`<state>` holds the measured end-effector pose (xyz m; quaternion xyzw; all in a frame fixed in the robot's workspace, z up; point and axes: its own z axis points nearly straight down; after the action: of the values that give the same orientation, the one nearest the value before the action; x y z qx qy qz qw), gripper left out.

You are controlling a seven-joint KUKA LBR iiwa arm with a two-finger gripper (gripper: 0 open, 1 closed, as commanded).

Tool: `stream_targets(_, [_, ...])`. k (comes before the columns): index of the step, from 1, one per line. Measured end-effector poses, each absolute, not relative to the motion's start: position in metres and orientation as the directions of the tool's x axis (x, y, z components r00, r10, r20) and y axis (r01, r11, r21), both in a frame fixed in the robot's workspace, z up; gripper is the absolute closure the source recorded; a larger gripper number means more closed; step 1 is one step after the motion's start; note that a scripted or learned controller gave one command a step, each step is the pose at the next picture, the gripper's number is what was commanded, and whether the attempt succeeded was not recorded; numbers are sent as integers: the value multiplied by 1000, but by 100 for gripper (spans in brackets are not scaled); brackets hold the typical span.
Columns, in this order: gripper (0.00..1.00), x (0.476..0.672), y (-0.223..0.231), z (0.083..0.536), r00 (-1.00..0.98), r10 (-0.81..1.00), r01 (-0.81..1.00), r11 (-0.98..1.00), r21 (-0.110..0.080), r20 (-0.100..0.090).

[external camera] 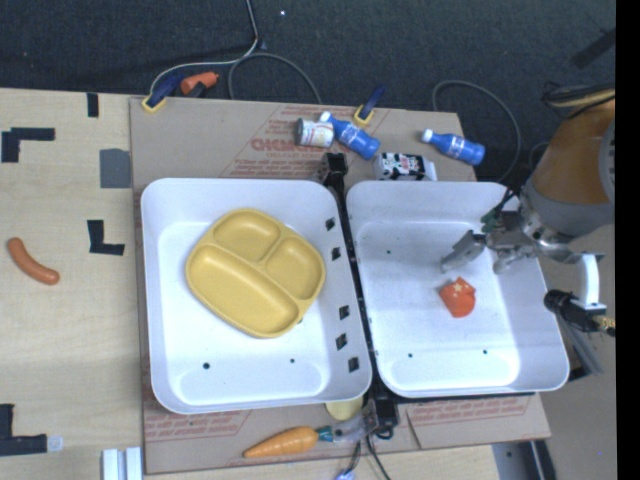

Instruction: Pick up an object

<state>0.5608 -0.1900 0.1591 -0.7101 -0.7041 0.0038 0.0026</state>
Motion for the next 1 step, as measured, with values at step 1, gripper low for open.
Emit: stream_targets(1, [0, 519, -160, 84, -1, 1000, 1000, 1, 7, -5])
